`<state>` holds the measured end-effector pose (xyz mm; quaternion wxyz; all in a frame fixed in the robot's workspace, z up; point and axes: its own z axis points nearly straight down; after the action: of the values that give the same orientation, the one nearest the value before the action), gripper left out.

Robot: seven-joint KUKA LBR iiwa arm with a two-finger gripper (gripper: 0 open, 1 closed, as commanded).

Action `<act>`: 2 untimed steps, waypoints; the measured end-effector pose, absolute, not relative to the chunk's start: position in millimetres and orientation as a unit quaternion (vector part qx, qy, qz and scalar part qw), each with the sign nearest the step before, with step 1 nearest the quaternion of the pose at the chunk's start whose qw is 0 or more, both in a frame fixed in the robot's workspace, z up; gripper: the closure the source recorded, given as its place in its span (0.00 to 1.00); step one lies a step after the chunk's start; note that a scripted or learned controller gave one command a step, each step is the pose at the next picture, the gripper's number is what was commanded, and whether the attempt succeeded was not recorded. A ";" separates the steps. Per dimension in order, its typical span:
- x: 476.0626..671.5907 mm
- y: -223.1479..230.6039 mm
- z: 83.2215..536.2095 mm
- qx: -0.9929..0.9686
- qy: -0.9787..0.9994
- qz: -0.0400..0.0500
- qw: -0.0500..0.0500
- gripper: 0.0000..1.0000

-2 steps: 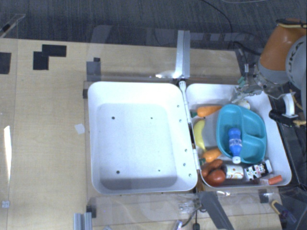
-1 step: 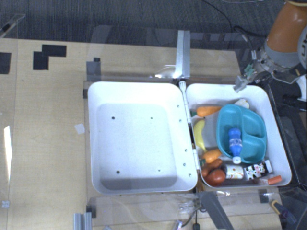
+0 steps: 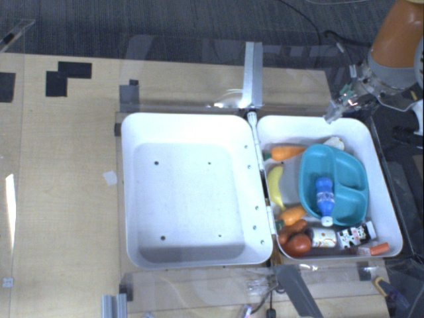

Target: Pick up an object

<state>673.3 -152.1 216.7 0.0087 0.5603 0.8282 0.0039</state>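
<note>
- Blue divided plate, tilted in the right bin, lies below-left of the gripper.
- Gripper small, blurred; grip state unreadable.
- Plate hides items beneath.

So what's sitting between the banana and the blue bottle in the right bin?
In the camera view, the teal dish's left wall stands between the banana and the blue bottle, which lies inside that dish.
</note>
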 end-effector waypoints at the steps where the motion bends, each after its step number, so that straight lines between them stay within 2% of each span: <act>1: 654.5 -163.9 316.5 0.499 0.867 0.002 0.005 1.00; 2: 670.5 -167.8 227.6 0.532 0.847 0.001 0.003 1.00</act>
<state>670.5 -167.8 227.6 0.0031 0.5322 0.8466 0.0013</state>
